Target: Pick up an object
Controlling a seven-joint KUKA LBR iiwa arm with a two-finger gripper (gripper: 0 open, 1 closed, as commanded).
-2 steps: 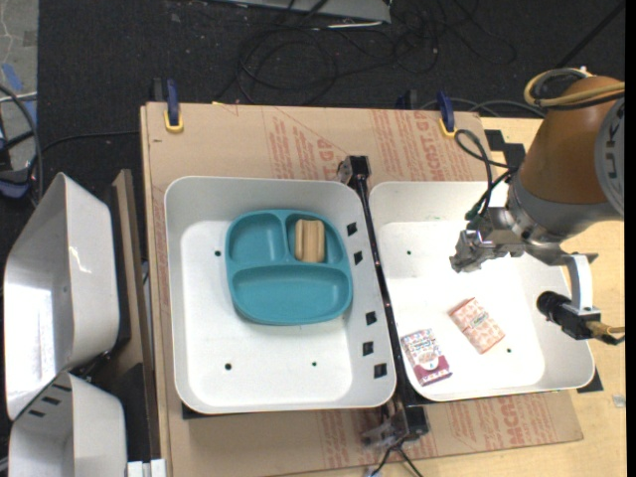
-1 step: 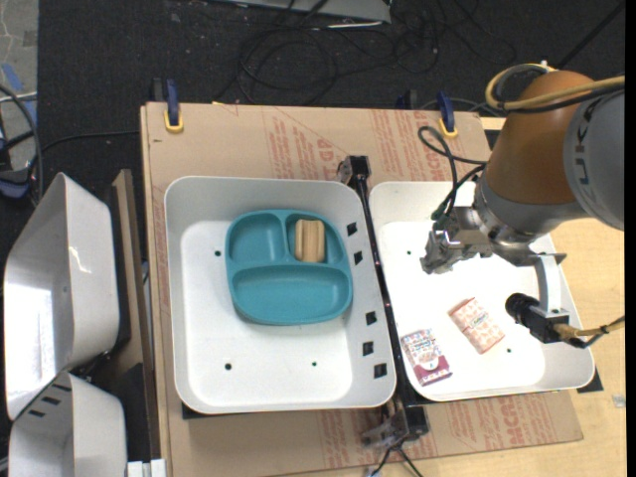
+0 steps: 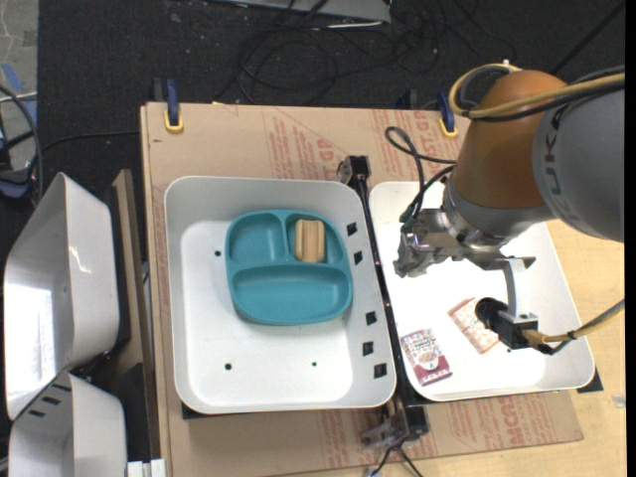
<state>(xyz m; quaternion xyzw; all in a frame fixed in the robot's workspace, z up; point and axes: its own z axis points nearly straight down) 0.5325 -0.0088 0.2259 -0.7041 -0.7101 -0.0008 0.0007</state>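
1. While nothing is yet in my grasp, I start at the left bin (image 3: 189,296), where a teal divided plate (image 3: 288,269) lies toward the far edge, a little left of the bin's middle.
2. In the plate's far-right compartment lies a tan wooden block (image 3: 310,240), lengthwise and free of anything else; it is one candidate to pick.
3. Across the divider, in the right bin (image 3: 566,371), a small printed packet (image 3: 426,356) lies flat near the near-left corner, almost at the near edge.
4. Just to its right, a second small reddish packet (image 3: 471,326) lies flat too, partly under a black part of my wrist assembly.
5. My gripper (image 3: 415,254) hangs over the right bin's left side, close to the divider and toward the far half, well apart from the wooden block and short of both packets.
6. From this slanted view I cannot tell how my fingers stand, since the arm's bulk and cabling crowd that spot; I see no object between them.
7. My judgement: the pick is not done. Every object rests on its bin or plate, so choosing a target, descending, closing and lifting all remain.
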